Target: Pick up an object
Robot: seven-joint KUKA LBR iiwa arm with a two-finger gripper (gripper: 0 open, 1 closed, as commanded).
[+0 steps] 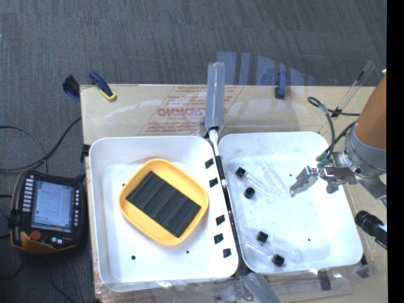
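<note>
1. Only real lettering I can spot is red print on the clear sheet [189, 109] lying on the bench at the far side, just beyond the two bins. It reads upside down and mirrored from here, too blurry to make out any word.
2. The pendant [49, 210] on the floor, left of the bench, has a lit screen, but nothing on it is legible.

A robot lab: teach pendant [47, 211] on carpet, clamped bench [158, 109], bins [107, 163].
</note>
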